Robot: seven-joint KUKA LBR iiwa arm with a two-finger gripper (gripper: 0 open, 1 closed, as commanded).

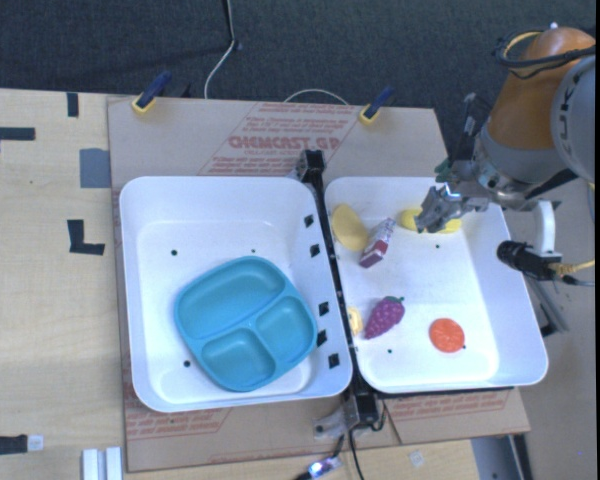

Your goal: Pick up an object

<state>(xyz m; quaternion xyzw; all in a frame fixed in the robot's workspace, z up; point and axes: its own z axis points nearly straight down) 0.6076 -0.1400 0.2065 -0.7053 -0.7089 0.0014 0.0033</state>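
Observation:
My gripper (pixel 437 215) hangs over the far right part of the right bin (pixel 500 298), right at a small yellow object (pixel 413 220) that shows beside and under its fingers. Whether the fingers hold that object is not visible. Farther left in the same bin lie a yellow lemon-like piece (pixel 348 227) and a small maroon and white packet (pixel 376 244). Toward the front sit a purple grape bunch (pixel 385 316) and an orange round fruit (pixel 446 335). A small yellow piece (pixel 353 319) rests against the bin's left wall.
The left bin (pixel 150 218) holds a blue divided tray (pixel 245 322). Black clips line the divider between the bins (pixel 324 268). The orange-banded arm (pixel 540 78) reaches in from the upper right.

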